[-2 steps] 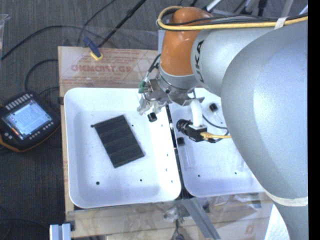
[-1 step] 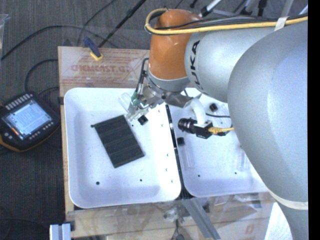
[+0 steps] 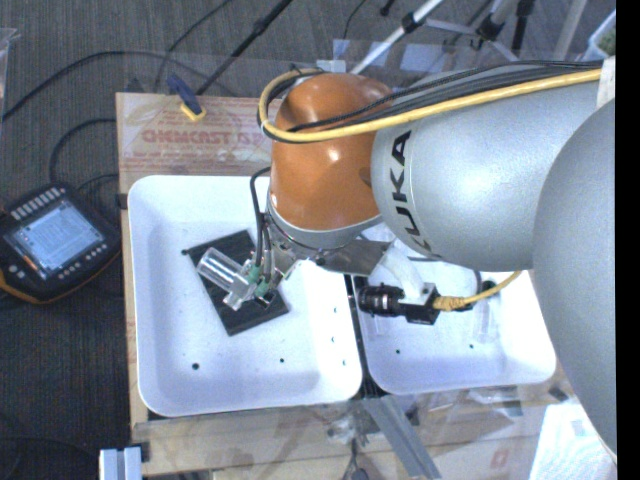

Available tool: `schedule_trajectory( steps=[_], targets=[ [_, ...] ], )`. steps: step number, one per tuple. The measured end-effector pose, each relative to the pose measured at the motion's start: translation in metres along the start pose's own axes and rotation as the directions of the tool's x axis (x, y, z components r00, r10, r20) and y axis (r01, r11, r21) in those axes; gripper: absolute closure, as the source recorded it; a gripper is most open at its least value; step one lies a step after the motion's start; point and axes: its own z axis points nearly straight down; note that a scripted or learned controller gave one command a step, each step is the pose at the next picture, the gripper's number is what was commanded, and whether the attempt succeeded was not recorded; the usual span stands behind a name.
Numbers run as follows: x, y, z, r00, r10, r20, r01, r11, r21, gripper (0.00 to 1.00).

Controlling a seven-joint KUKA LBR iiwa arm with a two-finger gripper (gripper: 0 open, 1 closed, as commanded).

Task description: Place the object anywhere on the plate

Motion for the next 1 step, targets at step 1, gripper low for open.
schedule_trajectory(
  steps=[1],
  targets=[
    [0.0222,0.0259,-0.1146,0.942,-0.336,0.002,0.336,0.942,0.000,1.00]
  ],
)
